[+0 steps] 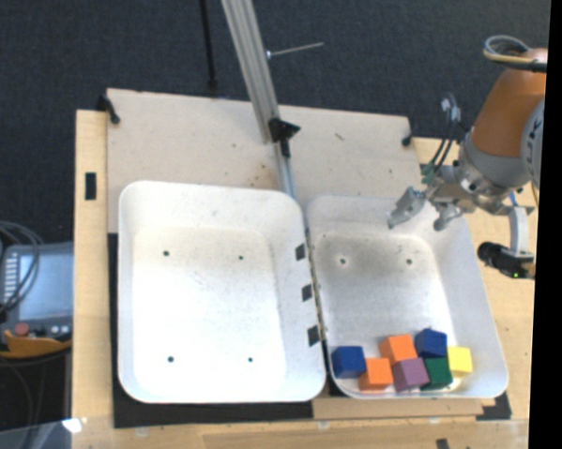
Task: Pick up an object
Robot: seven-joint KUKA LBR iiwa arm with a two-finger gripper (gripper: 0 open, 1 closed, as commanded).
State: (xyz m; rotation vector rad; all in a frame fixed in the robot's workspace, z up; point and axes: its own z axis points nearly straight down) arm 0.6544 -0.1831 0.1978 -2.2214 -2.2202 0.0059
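The end effector (421,213) hovered with fingers spread wide, holding nothing, above the right bin's (476,276) far rim. The blocks (404,360) sat tightly clustered; a descent risked jamming between neighbours.

bench (87,256) | pale board (191,139) | two white bins: left (127,286), right (479,304)

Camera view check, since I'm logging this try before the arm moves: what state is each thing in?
Gripper: open, holding nothing, above the far edge of the right bin.
Blocks: untouched, clustered at the right bin's near edge, some touching.
Blue block: at the cluster's left end.
Yellow block: at the cluster's right end.
Left bin: flat on the bench, beside the right bin.
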